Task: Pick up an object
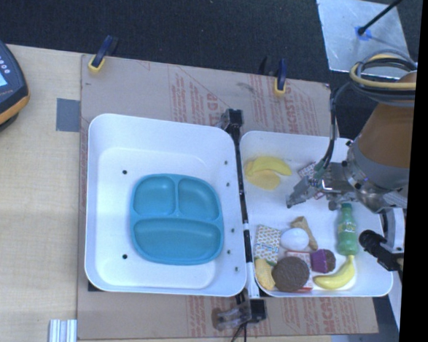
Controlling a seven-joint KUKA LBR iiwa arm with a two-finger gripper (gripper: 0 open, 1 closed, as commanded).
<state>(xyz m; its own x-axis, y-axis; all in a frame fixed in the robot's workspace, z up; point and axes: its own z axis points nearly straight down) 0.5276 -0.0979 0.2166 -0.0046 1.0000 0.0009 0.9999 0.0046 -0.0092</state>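
Observation:
The right bin point(274, 147) holds toy food: a yellow piece point(267, 170) at the back left, a white egg point(294, 239), a brown round cookie point(291, 273), a purple piece point(323, 260), a yellow banana point(338, 276), a green bottle point(346, 228) and a patterned packet point(267, 243). My gripper point(306, 188) hangs over the middle of this bin, its grey fingers pointing down-left, above and behind the egg. Nothing shows between the fingers. The arm's orange band point(384, 135) rises at the right.
The left bin point(106, 196) holds a blue divided plate point(175, 219). A yellow and grey device point(1, 79) lies at the bench's far left. Clamps point(280, 76) hold the cardboard sheet at the back edge.

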